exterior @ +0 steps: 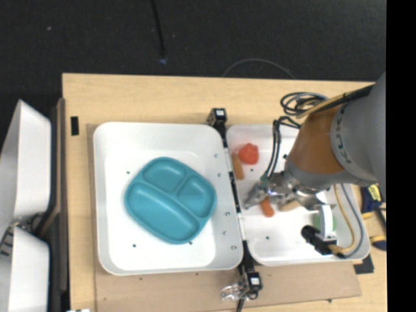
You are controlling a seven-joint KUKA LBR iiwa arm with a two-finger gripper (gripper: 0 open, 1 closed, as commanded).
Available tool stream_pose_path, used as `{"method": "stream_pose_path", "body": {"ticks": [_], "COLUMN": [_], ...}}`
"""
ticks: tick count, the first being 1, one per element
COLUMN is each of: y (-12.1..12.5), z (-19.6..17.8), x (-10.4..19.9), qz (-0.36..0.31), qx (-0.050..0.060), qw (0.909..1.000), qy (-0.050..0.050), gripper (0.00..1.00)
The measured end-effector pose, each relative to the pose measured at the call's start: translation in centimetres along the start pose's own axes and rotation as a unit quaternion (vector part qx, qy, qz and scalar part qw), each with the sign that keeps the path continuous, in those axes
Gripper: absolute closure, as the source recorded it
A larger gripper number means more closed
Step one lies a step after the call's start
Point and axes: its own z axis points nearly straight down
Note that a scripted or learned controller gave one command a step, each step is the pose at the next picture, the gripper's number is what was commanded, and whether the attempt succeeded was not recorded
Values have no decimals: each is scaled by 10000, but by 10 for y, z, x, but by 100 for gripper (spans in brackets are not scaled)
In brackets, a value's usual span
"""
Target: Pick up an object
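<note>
Gripper (259,197) hovering low in right bin (286,252), finger state unclear; advising centring over orange piece (267,207) before closing.

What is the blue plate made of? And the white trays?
The blue plate looks like plastic: one even teal colour, smooth, with soft moulded ridges dividing it into three sections. The white trays, left and right, also look like plastic, matte white with rounded corners, though painted metal can't be ruled out from this view.

A divided plate (170,199) lies in the left bin (110,252); several small objects (247,153) lie in the right bin (286,255).
</note>
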Motion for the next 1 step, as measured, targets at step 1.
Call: {"method": "stream_pose_path", "body": {"ticks": [1], "y": [2], "z": [-13], "x": [0], "qz": [27], "qx": [-33], "qw": [10000], "qy": [9], "gripper": [100]}}
